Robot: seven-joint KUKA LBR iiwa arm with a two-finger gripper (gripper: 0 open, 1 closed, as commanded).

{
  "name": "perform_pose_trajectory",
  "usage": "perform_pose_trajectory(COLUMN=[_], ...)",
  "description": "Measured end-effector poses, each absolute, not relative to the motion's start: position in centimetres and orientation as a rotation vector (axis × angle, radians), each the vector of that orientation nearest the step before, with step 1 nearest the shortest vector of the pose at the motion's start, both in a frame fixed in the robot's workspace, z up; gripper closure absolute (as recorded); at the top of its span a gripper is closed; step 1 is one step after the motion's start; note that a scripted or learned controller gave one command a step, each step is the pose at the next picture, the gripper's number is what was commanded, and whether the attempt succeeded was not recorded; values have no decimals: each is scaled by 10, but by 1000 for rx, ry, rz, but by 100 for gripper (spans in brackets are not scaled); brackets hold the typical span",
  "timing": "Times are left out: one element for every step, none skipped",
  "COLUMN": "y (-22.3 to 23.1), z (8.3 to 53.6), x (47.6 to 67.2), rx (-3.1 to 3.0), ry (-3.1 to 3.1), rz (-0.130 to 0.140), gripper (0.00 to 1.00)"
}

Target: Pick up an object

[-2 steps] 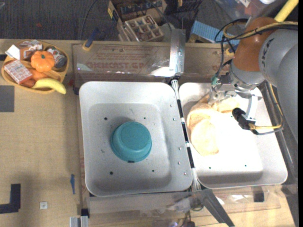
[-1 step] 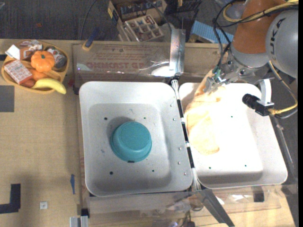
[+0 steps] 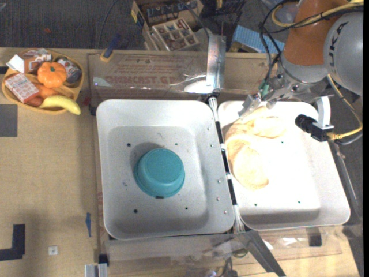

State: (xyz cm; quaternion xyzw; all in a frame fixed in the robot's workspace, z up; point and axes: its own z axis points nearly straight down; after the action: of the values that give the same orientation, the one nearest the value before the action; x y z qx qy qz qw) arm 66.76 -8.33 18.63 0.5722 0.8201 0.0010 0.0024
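While the end effector (image 3: 253,104) hangs over the right bin's (image 3: 311,206) far-left corner (finger state impossible to tell), a teal bowl (image 3: 160,172) lies upside down in the left bin (image 3: 115,120).

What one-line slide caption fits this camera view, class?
Teal bowl sits upside down in the left bin; the arm's gripper hovers over the right bin's far edge.

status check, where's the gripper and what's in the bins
Gripper at right white bin's far edge. Pale yellow cloth below it, not held. Teal plastic bowl upside down in left white bin.
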Motion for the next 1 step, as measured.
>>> perform_pose_trajectory(y=[-124], z=[97], x=[656], rx=[1829], ry=[2545], rz=[5], gripper=[0])
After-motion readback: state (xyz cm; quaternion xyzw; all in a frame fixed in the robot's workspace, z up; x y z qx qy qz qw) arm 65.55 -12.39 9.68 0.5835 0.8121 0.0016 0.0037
